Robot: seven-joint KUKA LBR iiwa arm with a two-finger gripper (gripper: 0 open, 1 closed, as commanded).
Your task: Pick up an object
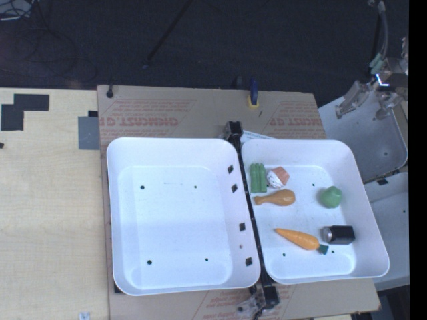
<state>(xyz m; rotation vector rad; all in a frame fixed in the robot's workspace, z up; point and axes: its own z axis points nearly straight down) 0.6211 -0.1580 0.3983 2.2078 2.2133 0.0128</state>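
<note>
Carrot (297, 239): right bin (363, 179), front, beside black can (339, 234).
My gripper (385, 79): high, far-right corner, well apart; finger spread unclear.

Pale wooden bench (47, 212), dark floor (200, 32)

My one camera hangs above the bench (53, 199), looking down at a slant on both bins: the left bin (173, 151) and right bin (360, 179) sit mid-frame, fairly near. The far edge fades into dark, probably floor.
</note>
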